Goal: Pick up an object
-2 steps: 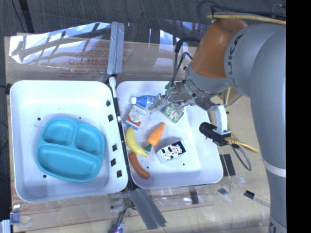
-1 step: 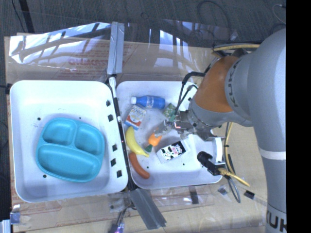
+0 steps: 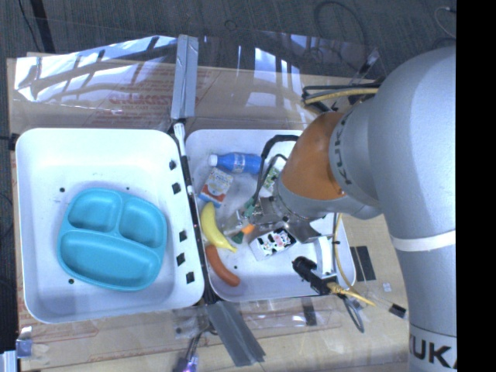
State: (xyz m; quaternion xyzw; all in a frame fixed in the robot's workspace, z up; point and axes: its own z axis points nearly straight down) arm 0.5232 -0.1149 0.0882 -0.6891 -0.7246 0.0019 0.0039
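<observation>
Camera view: my gripper [image 3: 260,222] sits low among right-bin clutter beside the banana [image 3: 215,227]. I cannot tell its state. Crowding may spoil the grasp.

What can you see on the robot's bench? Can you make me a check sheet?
Surface: bench with two white bins; left bin, right bin.
Job's things: in the right bin, banana, hot dog, plastic bottle with blue cap, black-and-white cow-patterned item.
Clutter: blue divided tray in the left bin.
Grippers: gripper low over the right bin's pile; grasp not visible.
Cables: black and yellow cables on the arm.
Surroundings: dark floor.
</observation>
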